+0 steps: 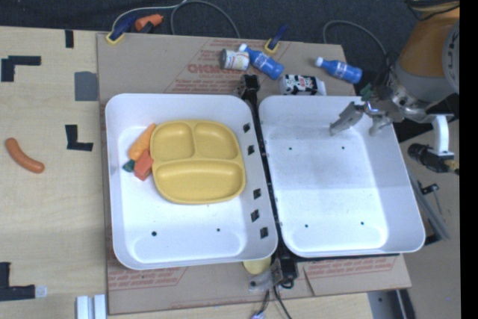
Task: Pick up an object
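The hand (361, 118), fingers spread and empty, hovers at two o'clock; the rigid, light yellow divided plate (198, 160) suits a rim grasp.

Clutter on the bench outside the two bins

A small blue plastic bottle with a white cap (340, 70) lies on the brown cardboard sheet (187, 60) near a second blue-and-white bottle (256, 60) and a black-and-white patterned packet (302, 85); an orange sausage-shaped toy (24, 155) rests well apart, on the pale wooden benchtop (45, 220).
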### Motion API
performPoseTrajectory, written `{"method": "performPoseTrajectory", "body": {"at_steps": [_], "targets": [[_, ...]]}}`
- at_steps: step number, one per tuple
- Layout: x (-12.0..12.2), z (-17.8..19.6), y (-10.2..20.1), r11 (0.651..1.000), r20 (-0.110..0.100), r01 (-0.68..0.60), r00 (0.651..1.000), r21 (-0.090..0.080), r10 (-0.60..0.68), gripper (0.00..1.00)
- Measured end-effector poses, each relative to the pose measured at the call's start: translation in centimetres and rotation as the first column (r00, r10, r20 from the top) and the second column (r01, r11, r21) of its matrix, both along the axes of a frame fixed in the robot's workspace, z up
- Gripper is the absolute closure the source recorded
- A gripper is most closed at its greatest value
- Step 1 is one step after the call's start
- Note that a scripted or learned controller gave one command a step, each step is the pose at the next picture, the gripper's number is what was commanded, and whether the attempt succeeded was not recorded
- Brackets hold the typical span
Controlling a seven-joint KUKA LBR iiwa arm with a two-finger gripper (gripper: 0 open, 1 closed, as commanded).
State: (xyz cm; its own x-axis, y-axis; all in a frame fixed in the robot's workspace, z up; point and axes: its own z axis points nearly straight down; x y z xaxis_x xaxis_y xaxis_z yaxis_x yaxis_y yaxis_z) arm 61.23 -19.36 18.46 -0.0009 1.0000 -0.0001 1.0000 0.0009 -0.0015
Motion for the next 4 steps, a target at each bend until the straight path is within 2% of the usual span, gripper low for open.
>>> {"method": "performPoseTrajectory", "body": {"at_steps": [1, 2, 3, 4], "targets": [[-5.9, -10.4, 8.0, 1.0, 0.001, -0.003, 1.0, -0.002, 0.003, 0.0], [0.3, -6.3, 9.8, 1.0, 0.007, -0.004, 1.0, -0.001, 0.004, 0.0], [2.0, -10.1, 9.4, 1.0, -0.001, -0.001, 1.0, -0.001, 0.001, 0.0], [5.7, -9.9, 9.5, 1.0, -0.002, -0.003, 1.0, -0.002, 0.003, 0.0]]}}
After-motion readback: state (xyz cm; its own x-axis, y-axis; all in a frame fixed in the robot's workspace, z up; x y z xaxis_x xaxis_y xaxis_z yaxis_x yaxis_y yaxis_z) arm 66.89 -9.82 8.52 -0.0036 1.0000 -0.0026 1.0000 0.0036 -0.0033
